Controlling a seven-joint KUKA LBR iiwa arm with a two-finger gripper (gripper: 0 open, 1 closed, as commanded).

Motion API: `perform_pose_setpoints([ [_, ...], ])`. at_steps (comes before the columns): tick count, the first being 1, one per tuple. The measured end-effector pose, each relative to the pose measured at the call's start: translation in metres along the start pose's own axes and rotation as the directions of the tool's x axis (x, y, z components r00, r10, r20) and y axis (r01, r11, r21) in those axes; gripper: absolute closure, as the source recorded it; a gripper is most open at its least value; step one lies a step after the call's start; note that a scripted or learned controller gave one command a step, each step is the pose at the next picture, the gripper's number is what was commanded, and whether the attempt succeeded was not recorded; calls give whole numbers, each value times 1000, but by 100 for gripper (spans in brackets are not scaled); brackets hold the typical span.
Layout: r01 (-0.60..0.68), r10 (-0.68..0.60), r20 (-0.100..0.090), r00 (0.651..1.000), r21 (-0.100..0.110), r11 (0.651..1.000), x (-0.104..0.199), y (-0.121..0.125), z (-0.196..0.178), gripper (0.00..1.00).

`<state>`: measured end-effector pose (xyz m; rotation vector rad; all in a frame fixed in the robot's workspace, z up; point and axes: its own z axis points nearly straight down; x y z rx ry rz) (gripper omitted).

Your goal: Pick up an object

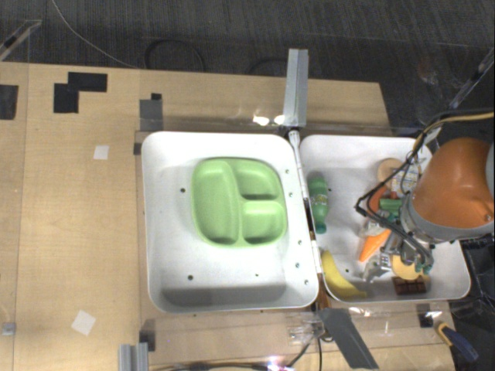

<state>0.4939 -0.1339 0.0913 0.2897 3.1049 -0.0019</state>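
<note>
The claw (384,260) is lowered into the near part of the right bin (340,154); whether it is wide or narrow cannot be determined. The carrot (372,245) lies touching or just beside it on the left, long axis slanting near-left to far-right. Also here: one banana (337,278), one green bottle (318,202), one brown block (409,287). The left bin (166,199) holds one green divided tray (237,201).

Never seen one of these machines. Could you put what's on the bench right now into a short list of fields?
left bin: holds a green divided tray
right bin: holds a green bottle, a banana, an orange carrot-like piece, a brown block
arm: reaches in over the right bin
gripper: low among the items near the carrot-like piece
held object: cannot tell
</note>
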Motion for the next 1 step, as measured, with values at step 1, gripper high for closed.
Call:
perform_pose_setpoints([
  [1,105,-105,2,994,3,994,7,37,-1,0],
])
